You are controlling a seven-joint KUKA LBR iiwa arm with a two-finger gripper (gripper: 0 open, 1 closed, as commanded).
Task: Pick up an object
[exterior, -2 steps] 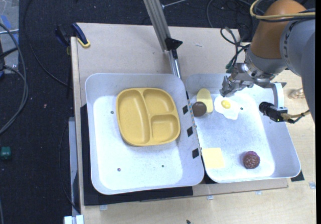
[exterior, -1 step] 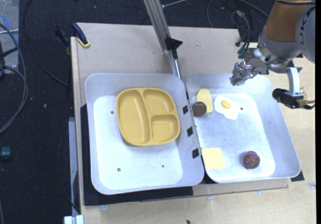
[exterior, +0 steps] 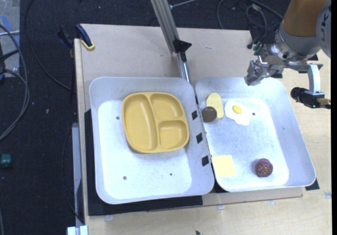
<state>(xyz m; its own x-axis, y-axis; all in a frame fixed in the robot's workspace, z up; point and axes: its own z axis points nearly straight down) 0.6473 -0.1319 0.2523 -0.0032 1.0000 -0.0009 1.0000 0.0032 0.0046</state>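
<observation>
Two shallow white bins sit side by side on the bench. The left bin (exterior: 105, 176) carries a yellow plastic tray with three compartments (exterior: 156, 121), its long axis running roughly up and down the view with a slight tilt, the two smaller compartments on its right side.

The right bin (exterior: 295, 139) holds the loose pieces. A toy fried egg, white with a yellow yolk (exterior: 238, 111), lies near the bin's upper middle, its white spreading longest from upper left to lower right. Just to its left, a pale yellow rounded piece (exterior: 215, 102) lies with its long axis close to vertical in the view, and a small brown round piece (exterior: 209, 115) touches its lower left side, right against the bin's left wall. Lower down, a flat pale yellow square like a cheese slice (exterior: 223, 165) lies near the left wall, its edges nearly parallel to the bin's walls. A dark red round ball (exterior: 263, 167) rests well to the right of the square, near the bottom rim.

The grey two-finger gripper (exterior: 254, 78) hangs above the upper rim of the right bin, up and right of the egg and apart from every piece. Nothing is visible in it, and its opening cannot be told from this slant.
</observation>
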